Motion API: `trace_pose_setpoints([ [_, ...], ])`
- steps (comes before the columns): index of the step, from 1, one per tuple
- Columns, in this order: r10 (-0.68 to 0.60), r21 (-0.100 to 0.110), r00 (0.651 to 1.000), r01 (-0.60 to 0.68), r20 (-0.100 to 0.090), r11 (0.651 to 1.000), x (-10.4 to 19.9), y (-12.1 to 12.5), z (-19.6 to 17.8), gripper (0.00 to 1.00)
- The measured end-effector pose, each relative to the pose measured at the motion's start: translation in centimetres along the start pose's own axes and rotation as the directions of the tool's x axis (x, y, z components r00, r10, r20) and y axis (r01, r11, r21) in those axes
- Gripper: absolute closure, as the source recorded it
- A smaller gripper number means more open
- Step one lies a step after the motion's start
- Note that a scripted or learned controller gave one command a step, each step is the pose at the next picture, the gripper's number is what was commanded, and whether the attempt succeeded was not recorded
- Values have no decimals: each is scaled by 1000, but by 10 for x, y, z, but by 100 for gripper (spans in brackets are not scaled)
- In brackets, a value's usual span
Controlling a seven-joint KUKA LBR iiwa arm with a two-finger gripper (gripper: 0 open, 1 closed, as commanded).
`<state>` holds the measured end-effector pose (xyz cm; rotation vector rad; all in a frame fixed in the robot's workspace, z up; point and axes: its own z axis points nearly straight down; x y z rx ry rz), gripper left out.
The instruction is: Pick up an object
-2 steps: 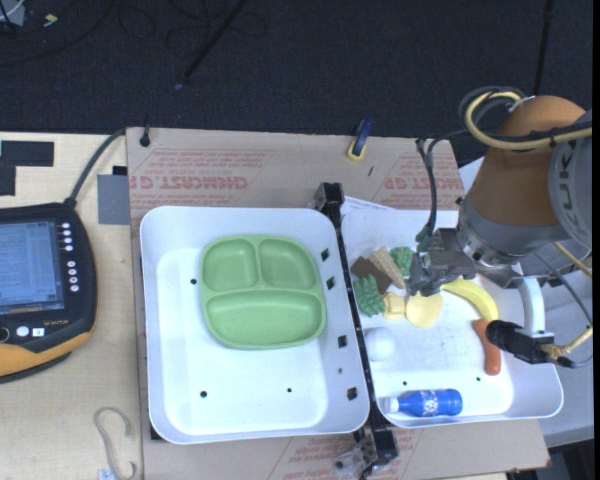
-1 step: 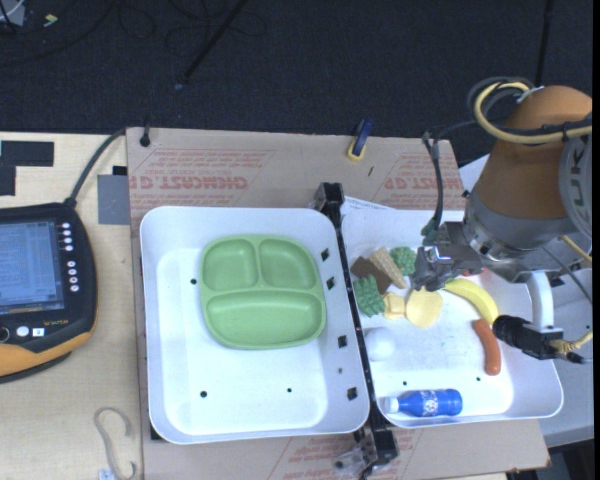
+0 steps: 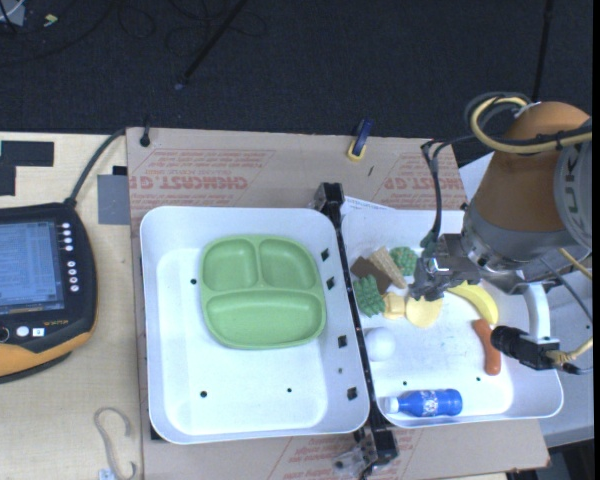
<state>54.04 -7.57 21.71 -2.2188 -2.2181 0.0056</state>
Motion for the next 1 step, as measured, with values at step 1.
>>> trace_pose_setpoints([
  [1,0,-3,1000,0,0,1000,-2,11,-11,100],
])
